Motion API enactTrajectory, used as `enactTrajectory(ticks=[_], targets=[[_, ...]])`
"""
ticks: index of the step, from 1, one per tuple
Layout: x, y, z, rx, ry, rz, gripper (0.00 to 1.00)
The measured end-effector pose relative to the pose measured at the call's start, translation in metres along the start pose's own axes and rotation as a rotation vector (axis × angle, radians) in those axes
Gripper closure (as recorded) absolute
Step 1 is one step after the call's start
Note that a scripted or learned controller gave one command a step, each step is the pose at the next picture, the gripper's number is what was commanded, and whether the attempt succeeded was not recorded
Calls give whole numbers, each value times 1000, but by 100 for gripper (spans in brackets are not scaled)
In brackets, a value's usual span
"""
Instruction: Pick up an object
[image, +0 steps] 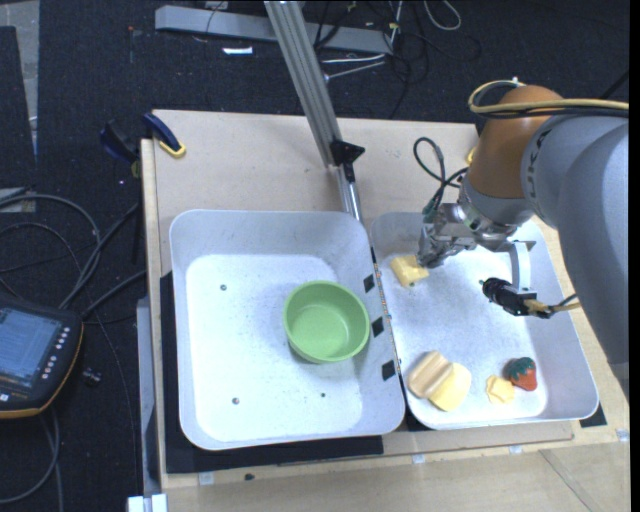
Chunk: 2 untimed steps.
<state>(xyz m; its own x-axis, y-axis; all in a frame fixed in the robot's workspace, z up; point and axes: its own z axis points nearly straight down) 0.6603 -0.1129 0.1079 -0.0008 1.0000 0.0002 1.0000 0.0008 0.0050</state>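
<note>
Yellow pieces (440, 380) near the front rim lie well apart from the gripper (432, 256), which touches the small yellow block (406, 270) below it; its grasp I cannot tell, so the block may slip toward the bin wall (385, 290)

Two shallow white plastic bins sit side by side on the pale wooden bench (250, 160), their inner rims meeting at the middle. In the left bin (200, 250), a round green plastic bowl (326, 321) stands upright toward its right side. In the right bin (560, 380), a small pale yellow block (406, 271) lies near the far left corner, close to the shared rim, with the grey arm's two-finger gripper (433, 252) directly above and just right of it. Along the near edge lie a larger pale yellow chunk (439, 379), then a small yellow piece (500, 389), and rightmost a red toy strawberry (521, 373) touching that piece.
</note>
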Motion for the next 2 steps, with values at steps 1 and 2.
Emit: enactTrajectory(ticks=[1,2], targets=[[4,-6,-59,0,-1,0,100],[0,5,-111,0,-1,1,100]])
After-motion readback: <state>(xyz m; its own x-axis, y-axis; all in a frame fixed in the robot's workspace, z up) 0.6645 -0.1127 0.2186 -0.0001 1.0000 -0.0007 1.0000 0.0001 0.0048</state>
